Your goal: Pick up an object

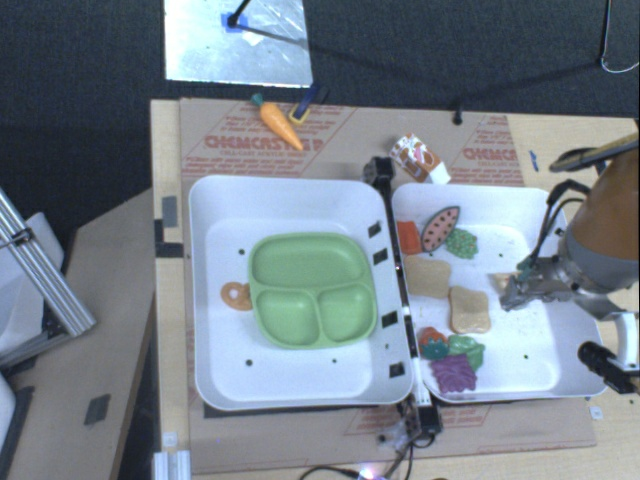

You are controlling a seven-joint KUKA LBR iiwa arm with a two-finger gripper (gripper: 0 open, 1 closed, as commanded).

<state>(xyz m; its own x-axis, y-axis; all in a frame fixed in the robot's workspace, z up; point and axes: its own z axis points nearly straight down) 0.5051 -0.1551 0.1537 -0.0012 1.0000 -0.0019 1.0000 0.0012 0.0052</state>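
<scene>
My gripper hangs low over the right bin, near its middle right, under the orange-banded wrist. Just to its left lie a tan bread slice and a second pale slice. Further back in that bin are a red block, a watermelon slice and a small green leafy piece. At the bin's front left sit purple grapes, a green piece and a red-and-teal piece. I see nothing held in the gripper.
The left bin holds a green divided plate and an orange ring. Behind the bins lie a carrot and a wrapped snack. A silver sheet lies at the back.
</scene>
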